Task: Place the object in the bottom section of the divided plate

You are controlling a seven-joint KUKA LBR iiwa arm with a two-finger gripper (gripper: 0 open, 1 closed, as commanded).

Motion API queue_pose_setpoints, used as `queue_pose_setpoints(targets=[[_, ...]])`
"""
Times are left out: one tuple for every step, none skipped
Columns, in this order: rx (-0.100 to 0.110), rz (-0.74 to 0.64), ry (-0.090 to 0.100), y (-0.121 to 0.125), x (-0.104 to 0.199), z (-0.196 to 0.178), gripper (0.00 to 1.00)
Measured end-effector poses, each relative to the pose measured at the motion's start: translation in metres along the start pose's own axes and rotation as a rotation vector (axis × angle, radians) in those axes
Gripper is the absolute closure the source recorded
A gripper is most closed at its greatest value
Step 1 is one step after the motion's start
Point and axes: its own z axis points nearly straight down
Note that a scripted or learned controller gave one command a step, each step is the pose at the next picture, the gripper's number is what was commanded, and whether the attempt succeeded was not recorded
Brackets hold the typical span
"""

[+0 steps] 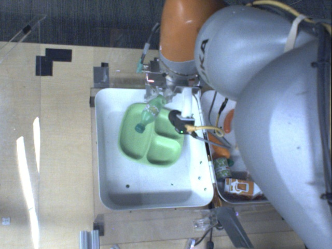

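Tool [155,100] hangs low over the far edge of the green divided plate [136,139], at the end of the grey arm [270,87], whose orange band [181,25] sits directly above it in the view. Whether the tool is open or closed cannot be told, since the wrist and its fittings cover it from above.

Just below the tool, slanting away toward the view's lower left, is the small clear object [145,119], glassy in look with a teal end pointing away from the tool. Its upper end reaches up to the tool and may be touching it, though the blur there leaves this uncertain. The object lies over the plate's large section, near the ridge that divides it from the two smaller sections on the tool's right. Whether it rests on the plate or hangs just above it is not clear.

The plate lies in the left bin [111,183], in the half nearer the tool. Beyond the tool's right side, the right bin [208,104] is mostly covered by the arm; an orange thing [228,121], a green-labelled container [222,166] and a brown and white packet [239,187] show in it. Both bins sit on the pale wooden bench [52,154].
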Motion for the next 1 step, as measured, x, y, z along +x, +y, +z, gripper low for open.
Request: queue_pose_setpoints(targets=[[0.000, -0.001, 0.000, 0.0000, 0.0000, 0.0000, 0.00]])
